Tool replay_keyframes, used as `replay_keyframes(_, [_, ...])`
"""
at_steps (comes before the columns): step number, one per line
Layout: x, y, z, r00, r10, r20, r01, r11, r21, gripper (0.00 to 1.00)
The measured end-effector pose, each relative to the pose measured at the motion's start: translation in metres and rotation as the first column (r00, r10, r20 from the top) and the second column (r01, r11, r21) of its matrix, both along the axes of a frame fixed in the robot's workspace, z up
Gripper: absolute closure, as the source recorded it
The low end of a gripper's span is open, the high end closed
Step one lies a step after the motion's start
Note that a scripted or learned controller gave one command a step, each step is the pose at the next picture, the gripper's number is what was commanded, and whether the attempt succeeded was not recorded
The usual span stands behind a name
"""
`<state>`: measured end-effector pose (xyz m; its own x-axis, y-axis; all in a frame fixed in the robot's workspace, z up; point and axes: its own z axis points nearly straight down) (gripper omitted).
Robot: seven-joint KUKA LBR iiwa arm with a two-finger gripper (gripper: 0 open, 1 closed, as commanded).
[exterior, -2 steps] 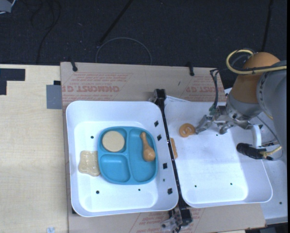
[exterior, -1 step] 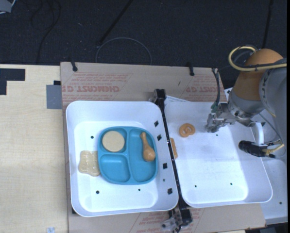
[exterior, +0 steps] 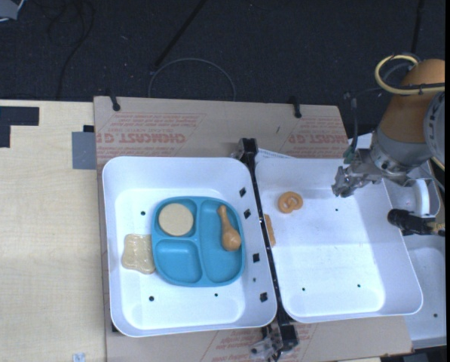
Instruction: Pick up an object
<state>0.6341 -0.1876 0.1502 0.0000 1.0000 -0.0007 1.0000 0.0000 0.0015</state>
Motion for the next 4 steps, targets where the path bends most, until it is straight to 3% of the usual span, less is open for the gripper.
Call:
replay_keyframes(2, [0.008,0.005,0.102,1.0,0.002,0.001,-0.002,1.0,0.0,1.0])
replay_keyframes(4, [-0.029,0.104,0.086,1.0,0.003,-0.007,-0.003,1.0,0.002,1.0])
